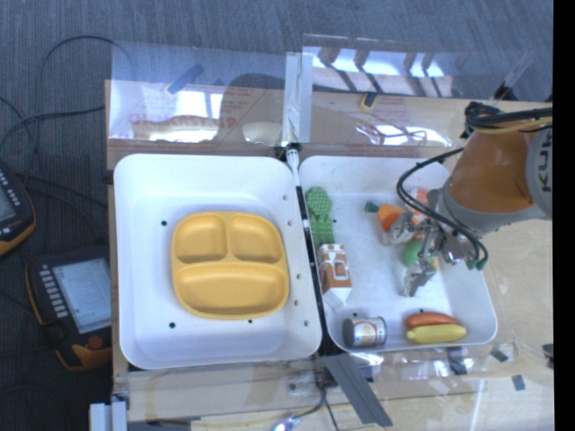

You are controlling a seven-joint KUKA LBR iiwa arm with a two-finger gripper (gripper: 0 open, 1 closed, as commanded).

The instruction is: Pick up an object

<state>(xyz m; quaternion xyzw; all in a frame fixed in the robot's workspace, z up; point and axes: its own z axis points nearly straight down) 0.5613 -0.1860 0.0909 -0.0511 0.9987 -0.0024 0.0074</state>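
Two shallow white bins sit side by side on the worktop. The left bin (135,268) carries a yellow divided plate (231,264), lying flat in its middle, well apart from the arm's reach for now. All the loose pickable things are gathered in the right bin (481,317): a green knobbly toy (319,207) and a small orange-and-white carton (334,268) along the dividing wall, a tin can (367,332) on its side at the near edge, and a red-and-yellow toy (435,328) just beside it.

The arm (492,176) comes in from the right and hangs over that bin. Its hand (419,272) points down near an orange-and-green piece (392,217), probably the target. Cables and shadow clutter the tips, so I cannot tell how far it is open, nor whether it touches anything.
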